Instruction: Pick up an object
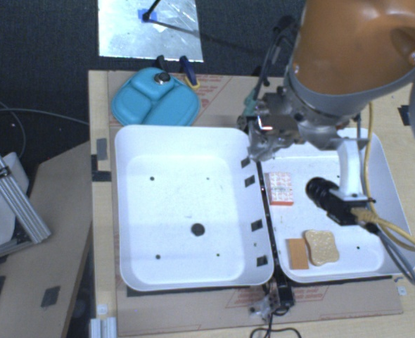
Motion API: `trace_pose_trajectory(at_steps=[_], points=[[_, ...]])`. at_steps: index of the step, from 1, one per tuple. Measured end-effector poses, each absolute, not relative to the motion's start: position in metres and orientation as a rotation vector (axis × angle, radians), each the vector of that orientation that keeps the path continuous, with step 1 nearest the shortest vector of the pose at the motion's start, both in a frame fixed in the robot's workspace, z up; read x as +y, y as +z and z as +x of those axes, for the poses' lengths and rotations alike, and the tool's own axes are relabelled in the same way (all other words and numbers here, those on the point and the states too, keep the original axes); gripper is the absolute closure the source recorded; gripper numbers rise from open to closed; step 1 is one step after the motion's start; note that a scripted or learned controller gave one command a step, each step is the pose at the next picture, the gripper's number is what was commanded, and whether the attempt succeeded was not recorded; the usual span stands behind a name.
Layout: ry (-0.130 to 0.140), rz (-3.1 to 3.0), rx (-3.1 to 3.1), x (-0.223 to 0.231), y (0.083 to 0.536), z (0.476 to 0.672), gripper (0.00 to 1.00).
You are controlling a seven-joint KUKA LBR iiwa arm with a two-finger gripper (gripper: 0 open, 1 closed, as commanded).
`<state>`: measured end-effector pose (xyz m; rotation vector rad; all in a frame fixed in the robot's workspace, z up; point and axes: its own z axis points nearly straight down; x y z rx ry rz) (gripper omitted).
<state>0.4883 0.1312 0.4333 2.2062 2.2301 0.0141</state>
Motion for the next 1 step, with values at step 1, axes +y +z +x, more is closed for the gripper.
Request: trace_pose_trajectory(at_steps=[1], points=[[0.018, 2.199, 2.234, 0.1313, 0.4441, 0.4889, 1.0]])
